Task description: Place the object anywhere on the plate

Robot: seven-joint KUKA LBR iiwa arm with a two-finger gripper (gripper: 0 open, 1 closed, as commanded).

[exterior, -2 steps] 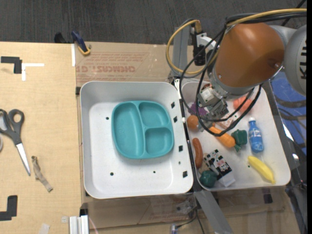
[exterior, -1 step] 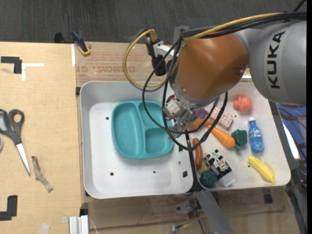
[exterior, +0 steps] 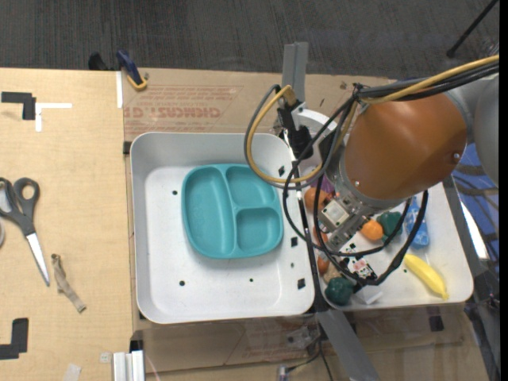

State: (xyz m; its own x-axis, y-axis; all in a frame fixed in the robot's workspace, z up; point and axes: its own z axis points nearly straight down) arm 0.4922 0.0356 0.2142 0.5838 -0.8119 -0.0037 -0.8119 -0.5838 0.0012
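A teal plate [exterior: 232,210] with three compartments lies in the left white bin [exterior: 155,244], with nothing on it. The arm's orange band [exterior: 405,153] hangs over the right bin [exterior: 452,288] and hides the gripper beneath it. Around the arm in the right bin I see a yellow banana [exterior: 426,275], an orange piece [exterior: 371,230], a dark green object [exterior: 340,291], a blue object [exterior: 418,227] and a teal-green piece [exterior: 391,223].
Cables [exterior: 266,137] loop from the wrist over the divide between the bins. Scissors [exterior: 25,217] and a small strip [exterior: 67,284] lie on the cardboard bench to the left. A blue-handled tool [exterior: 131,70] rests behind the left bin.
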